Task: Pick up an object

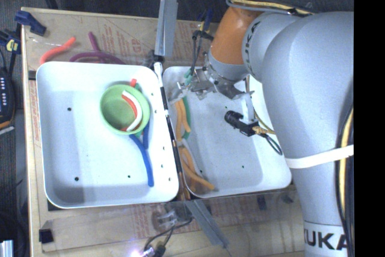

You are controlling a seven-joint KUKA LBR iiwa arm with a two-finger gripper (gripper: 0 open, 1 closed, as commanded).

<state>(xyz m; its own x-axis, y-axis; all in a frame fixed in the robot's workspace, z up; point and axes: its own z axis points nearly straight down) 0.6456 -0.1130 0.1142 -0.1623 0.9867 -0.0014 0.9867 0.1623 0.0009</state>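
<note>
bins (90, 189): smooth white plastic | bench (120, 33): bare matt wood | arm (301, 69): satin grey

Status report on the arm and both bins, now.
Gripper low at the right bin's far left corner, grip unreadable. Orange and green strips along that bin's left wall. Green bowl on blue-handled tool in left bin, untouched.

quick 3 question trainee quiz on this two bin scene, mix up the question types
1. True or false: the round green bowl lies in the left white bin.
2. Which bin is the grey arm's hand over? A left B right
3. Fill in: the long blue handle lies in the ___ bin.

Key: 1 true; 2 B, over the right white bin; 3 left.
</note>
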